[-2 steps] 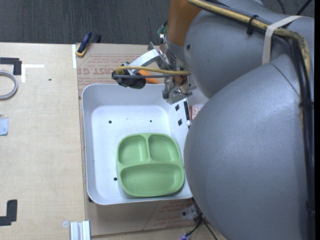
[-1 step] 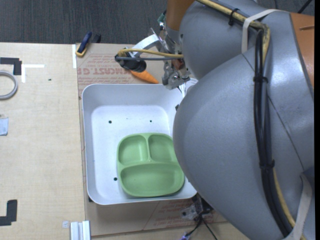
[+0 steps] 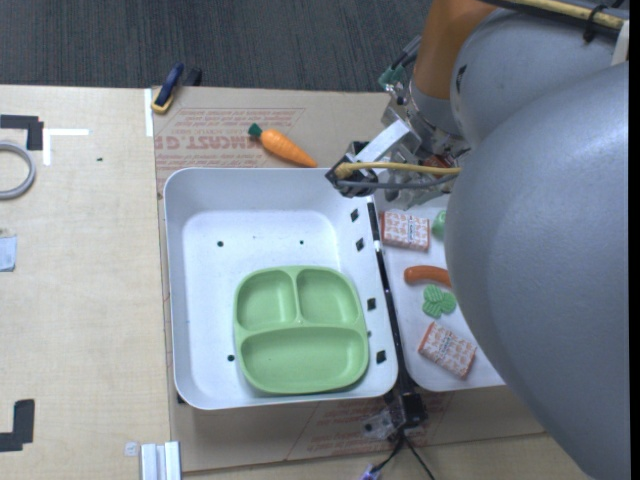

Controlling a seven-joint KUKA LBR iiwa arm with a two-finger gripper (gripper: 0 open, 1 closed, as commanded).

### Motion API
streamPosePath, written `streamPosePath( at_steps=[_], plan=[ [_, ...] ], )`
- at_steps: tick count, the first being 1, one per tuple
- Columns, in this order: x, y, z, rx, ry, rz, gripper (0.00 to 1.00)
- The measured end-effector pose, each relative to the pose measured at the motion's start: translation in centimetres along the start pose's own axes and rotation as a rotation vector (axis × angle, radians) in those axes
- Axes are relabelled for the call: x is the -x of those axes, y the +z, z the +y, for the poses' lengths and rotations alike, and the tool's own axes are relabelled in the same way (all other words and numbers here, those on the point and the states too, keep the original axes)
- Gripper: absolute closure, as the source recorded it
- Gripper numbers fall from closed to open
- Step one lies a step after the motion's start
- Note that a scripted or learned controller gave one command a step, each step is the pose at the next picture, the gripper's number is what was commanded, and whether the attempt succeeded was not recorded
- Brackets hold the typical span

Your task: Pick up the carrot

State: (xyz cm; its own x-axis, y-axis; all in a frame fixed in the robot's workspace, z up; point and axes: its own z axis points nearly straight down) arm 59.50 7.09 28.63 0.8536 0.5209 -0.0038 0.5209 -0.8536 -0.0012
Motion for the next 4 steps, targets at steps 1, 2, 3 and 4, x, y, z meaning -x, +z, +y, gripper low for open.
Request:
streamPosePath(
  at_steps=[1,2,3,4],
  plan=[
    [-0.6,13.8,-4.9,-0.001,0.02,0.0,1.0],
    [6.2,-0.5,-9.6,0.001,0.075,0.003,1.0],
    [11.3,-12.7,-4.0,0.003,0.103,0.004,1.0],
    [12.5,6.4,-2.0,-0.001,0.198,0.001,1.0]
  ],
)
